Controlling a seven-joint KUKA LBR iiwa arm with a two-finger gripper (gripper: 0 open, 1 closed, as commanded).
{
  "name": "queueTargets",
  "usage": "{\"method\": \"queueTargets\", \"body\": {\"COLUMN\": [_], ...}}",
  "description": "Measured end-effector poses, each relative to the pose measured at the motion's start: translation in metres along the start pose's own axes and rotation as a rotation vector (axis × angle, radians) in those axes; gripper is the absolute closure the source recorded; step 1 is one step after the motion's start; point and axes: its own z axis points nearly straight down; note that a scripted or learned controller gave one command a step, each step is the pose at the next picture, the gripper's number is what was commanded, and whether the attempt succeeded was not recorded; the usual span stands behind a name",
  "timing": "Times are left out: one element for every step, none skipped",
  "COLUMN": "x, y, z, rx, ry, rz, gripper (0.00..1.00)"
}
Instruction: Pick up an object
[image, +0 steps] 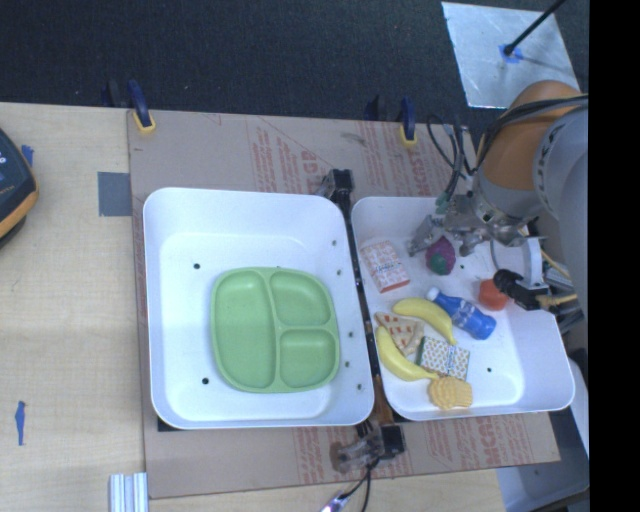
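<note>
In the right bin (535, 385) lie several small things. A purple fruit (441, 257) sits near the bin's back. A pink and white packet (384, 264), a banana (425, 312), a blue bottle (466, 315) and a red item (491, 293) lie around it. Further forward are a pizza slice (399, 329), a second banana (399, 359), a patterned packet (444, 357) and a yellow waffle-like piece (450, 393). My gripper (442, 238) hangs just behind and above the purple fruit, open, its fingers spread to either side with nothing held between them.
The left bin (170, 230) holds a green divided plate (273, 328). The grey arm with its orange band (525, 150) and cables comes in over the right bin's back right corner. A black and yellow device (12, 185) lies at the bench's left edge.
</note>
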Motion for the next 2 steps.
{"method": "queueTargets", "body": {"x": [-0.001,0.08], "y": [0.001,-0.017], "z": [-0.012,-0.103], "rx": [-0.002,-0.007], "ry": [-0.001,0.0], "rz": [-0.003,0.0], "gripper": [1.0,1.0]}}
